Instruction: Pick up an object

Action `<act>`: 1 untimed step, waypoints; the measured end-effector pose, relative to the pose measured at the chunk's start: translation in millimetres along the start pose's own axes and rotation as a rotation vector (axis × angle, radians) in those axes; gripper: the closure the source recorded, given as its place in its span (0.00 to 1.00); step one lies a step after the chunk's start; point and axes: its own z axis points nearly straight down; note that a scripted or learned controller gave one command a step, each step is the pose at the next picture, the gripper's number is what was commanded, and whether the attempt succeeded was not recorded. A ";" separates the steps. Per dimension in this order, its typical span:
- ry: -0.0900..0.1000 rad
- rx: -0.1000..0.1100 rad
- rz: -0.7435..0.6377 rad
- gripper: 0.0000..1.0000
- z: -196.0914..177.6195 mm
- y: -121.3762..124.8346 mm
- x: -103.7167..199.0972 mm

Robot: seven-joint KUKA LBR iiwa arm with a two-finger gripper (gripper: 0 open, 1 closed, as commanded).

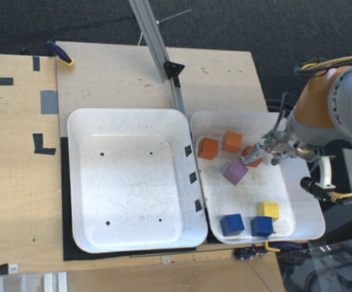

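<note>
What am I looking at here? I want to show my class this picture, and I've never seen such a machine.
It is a robot arm, grey and orange, reaching in from the right, seen by one camera above the bench. Two white bins sit side by side. The right bin holds small blocks: two orange, one purple, two blue, one yellow. The gripper is down at a red block; whether it holds it is unclear. The left bin sits beside it.

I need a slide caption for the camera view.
Claw at a red block in the right bin, among coloured blocks.
</note>
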 end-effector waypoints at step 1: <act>0.000 -0.002 -0.001 1.00 -12.2 0.6 0.7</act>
